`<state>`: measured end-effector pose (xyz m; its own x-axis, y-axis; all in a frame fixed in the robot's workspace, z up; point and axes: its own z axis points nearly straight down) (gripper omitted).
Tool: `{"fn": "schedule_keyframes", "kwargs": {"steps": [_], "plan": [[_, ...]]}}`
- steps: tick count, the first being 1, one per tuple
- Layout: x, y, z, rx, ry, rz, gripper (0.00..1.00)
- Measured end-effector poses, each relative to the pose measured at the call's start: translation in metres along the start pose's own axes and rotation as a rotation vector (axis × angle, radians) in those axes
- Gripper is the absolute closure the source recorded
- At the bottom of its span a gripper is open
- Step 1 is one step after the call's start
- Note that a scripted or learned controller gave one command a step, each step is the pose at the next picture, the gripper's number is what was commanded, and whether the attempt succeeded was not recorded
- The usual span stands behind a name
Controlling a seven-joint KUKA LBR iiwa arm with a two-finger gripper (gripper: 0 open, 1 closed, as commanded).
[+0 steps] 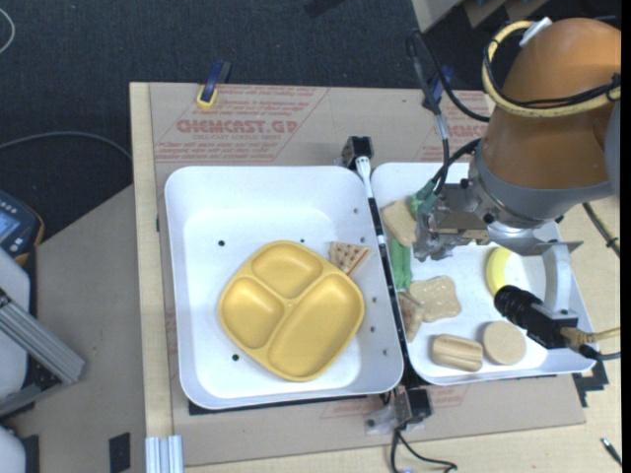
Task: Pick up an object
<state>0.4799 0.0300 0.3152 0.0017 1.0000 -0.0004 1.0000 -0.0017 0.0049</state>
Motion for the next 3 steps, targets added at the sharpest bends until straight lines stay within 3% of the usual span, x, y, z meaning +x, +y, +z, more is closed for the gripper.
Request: {"fn": "schedule_keyframes", "kwargs": {"steps": [1,2,3], "plan": [[0.104,-0.001,-0.022,0.002,0.005,-0.014,1.00],[0.098,0.000,-0.032,0.002,0.001,-0.004,1.00],[0.153,0.000,-0.220,-0.012,0.009,-0.008,1.00]]}}
